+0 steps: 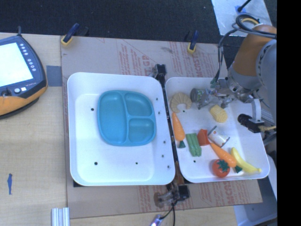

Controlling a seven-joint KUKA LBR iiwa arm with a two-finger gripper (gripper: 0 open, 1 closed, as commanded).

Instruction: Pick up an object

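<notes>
My hand (212,98) hangs low over the far end of the right white bin (263,150), just beside a small yellow plastic corn cob (217,113); whether it grips anything I cannot tell. The cob looks light, stiff and slick, best pinched across its middle. Toy carrots, a tomato and a banana share this bin; the left white bin (80,159) holds a blue divided plate (126,117).

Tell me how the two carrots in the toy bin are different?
The carrot near the bin's left wall points almost straight up and down in the picture, while the other carrot lies slanted, lower and further right. The first carrot lies beside a green toy; the second ends next to a tomato and a banana. Both are orange, long and thin, lying flat in the right bin.
</notes>
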